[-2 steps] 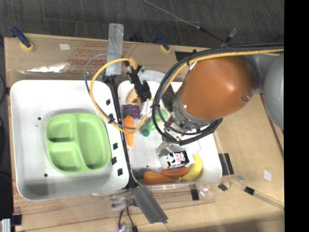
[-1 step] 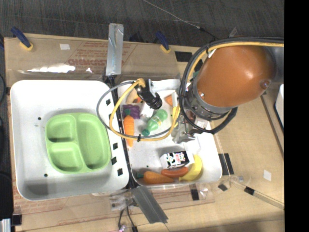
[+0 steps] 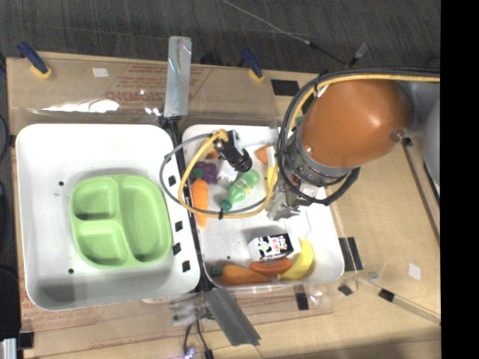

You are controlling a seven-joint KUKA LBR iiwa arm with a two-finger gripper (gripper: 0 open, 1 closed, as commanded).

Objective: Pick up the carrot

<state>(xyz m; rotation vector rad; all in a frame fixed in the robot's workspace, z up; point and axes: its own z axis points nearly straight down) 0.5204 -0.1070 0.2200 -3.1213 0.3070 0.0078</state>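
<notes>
The carrot (image 3: 200, 197) is a short orange piece lying upright along the left wall of the right bin (image 3: 325, 264). My gripper (image 3: 283, 204) sits low over the middle-right of that bin, mostly hidden under the grey wrist and the big orange band (image 3: 352, 122). It is about a hand's width to the right of the carrot and apart from it. A loop of yellow and black cable (image 3: 224, 214) hangs from the arm and passes over the carrot.
Around the carrot lie a purple item (image 3: 206, 173), a green bottle (image 3: 239, 190), a black-and-white carton (image 3: 269, 245), a banana (image 3: 301, 262) and a long orange-red item (image 3: 243, 272). The left bin (image 3: 37, 163) holds a green divided plate (image 3: 120, 219).
</notes>
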